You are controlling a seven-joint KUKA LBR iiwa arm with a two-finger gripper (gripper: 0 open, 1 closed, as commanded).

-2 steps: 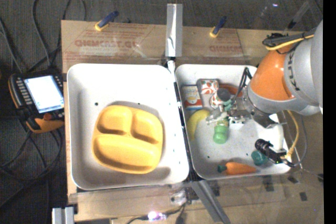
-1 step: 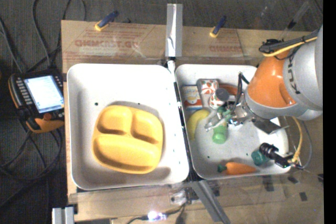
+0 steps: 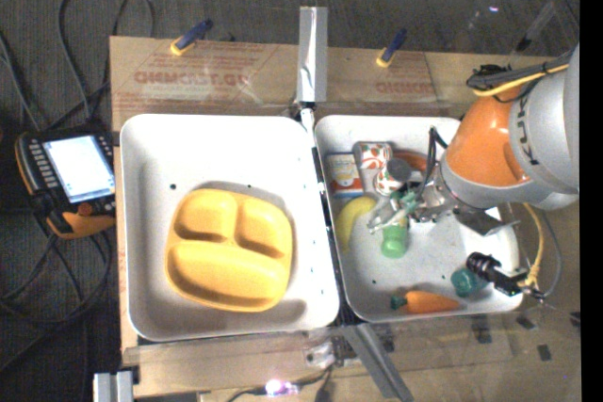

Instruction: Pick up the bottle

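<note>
You would have found the green bottle (image 3: 394, 240) lying in the right bin (image 3: 499, 297), mid-floor, beside a yellow fruit (image 3: 350, 219). The hand (image 3: 400, 207) sat right over its top end, grip unclear. The bottle wasn't lifted, so the pick remained. A carrot (image 3: 429, 302) lay nearer the front wall.

Pincer (image 3: 400, 207) hides top of green bottle (image 3: 394, 242).

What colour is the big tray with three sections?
Yellow. The tray shows clearly in the camera view, lying in the left bin.
</note>
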